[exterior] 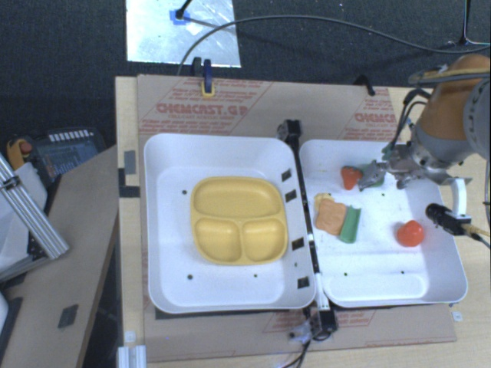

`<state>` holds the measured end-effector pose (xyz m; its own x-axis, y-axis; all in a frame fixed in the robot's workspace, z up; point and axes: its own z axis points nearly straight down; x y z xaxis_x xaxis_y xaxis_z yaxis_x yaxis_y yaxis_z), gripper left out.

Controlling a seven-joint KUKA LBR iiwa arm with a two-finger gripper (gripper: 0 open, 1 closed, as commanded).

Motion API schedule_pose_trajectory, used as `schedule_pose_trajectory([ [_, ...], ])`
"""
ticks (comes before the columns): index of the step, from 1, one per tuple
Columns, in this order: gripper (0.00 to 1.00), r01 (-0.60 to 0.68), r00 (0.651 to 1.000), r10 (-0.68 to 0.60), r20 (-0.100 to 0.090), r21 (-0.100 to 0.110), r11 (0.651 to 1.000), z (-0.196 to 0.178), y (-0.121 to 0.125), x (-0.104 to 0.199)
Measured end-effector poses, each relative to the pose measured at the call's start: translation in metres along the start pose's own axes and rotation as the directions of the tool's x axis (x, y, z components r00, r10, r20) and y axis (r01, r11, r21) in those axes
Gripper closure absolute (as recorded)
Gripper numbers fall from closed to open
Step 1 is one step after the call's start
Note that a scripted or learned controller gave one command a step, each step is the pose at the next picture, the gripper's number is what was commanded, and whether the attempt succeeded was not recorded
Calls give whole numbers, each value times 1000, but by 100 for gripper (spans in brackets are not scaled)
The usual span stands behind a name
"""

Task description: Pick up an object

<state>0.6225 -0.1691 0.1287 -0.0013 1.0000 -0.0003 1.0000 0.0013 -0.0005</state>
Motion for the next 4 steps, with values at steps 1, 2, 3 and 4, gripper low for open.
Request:
schedule_pose_trajectory([
  [1,100,2,1000,-2,2,-5,1000,-14,2,0],
  [2,100,4,1000,-4,2,-8,1000,-63,12,4],
  [3,100,3,1000,-3,1,-5,1000,-76,13,3],
  [4,100,6,1000,-6,-1,-3,1000,-83,14,47],
])
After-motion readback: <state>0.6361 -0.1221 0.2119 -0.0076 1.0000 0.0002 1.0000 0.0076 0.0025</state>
